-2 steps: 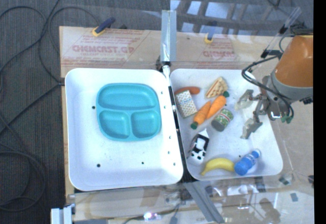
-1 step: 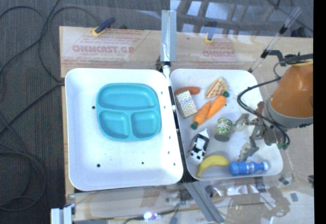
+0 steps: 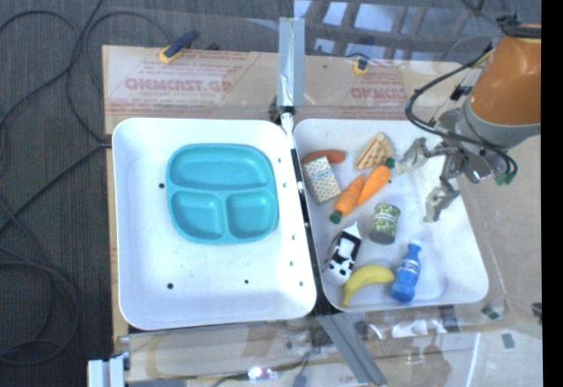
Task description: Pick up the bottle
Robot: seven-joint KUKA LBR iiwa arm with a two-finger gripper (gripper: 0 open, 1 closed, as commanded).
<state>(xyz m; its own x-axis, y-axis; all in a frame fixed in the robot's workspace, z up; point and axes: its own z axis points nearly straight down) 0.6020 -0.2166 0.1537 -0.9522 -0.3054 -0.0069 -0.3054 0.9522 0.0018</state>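
The bottle [image 3: 405, 273] is small and blue with a blue cap. It lies near the front of the right bin [image 3: 462, 275], just right of a banana [image 3: 367, 280]. My gripper [image 3: 426, 177] hangs over the bin's back right part, well behind the bottle and apart from it. Its two fingers are spread open with nothing between them. The orange band of the arm [image 3: 513, 82] shows above it at the right edge.
The right bin also holds a green can [image 3: 384, 222], two carrots [image 3: 374, 186], a sandwich wedge [image 3: 376, 150], a sausage [image 3: 325, 156], a cracker box [image 3: 321, 178] and a cow toy [image 3: 343, 255]. A blue divided tray [image 3: 223, 192] lies in the left bin [image 3: 141, 271].
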